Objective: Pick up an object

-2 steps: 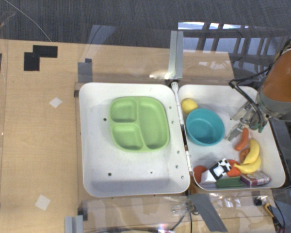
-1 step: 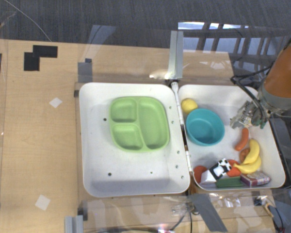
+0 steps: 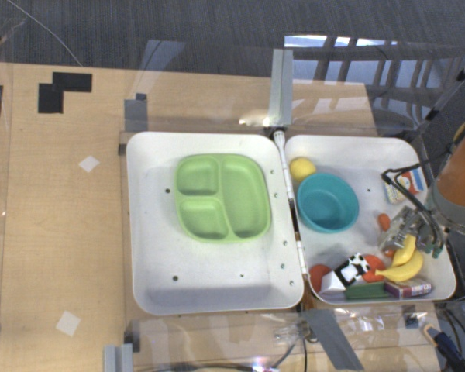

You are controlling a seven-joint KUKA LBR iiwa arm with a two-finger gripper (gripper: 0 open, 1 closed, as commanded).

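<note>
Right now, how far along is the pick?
Done: the arm has reached into the right white bin, and its hand sits low beside the yellow banana. In hand: nothing visibly lifted; the banana lies among the clutter. Left: grasp and raise one object. The green divided plate sits in the left bin.

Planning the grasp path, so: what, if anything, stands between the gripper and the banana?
Nothing visible. The gripper hangs right over the banana's upper end in the right bin; the teal bowl sits off to the side.

Wooden bench (image 3: 54, 231), two white bins (image 3: 151, 231).
</note>
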